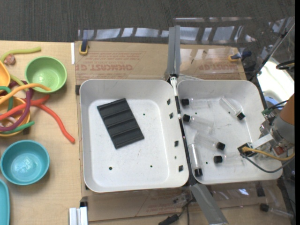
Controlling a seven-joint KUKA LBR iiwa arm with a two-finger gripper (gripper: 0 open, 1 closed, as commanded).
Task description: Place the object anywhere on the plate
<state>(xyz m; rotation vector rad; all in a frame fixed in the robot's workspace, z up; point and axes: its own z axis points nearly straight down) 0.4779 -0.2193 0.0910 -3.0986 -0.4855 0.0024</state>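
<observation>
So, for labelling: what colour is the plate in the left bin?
The plate is black, seen best in the camera view.

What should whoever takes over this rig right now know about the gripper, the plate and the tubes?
The gripper is at the right edge of the right bin; no tube shows in it.
The plate, black and ribbed, lies flat in the left bin with nothing on it.
Several clear tubes with black caps lie in the right bin, including a back tube and a front tube along the left wall.
Done: nothing is on the plate yet.
Left: grasp one tube, carry it over and set it on the plate.
</observation>
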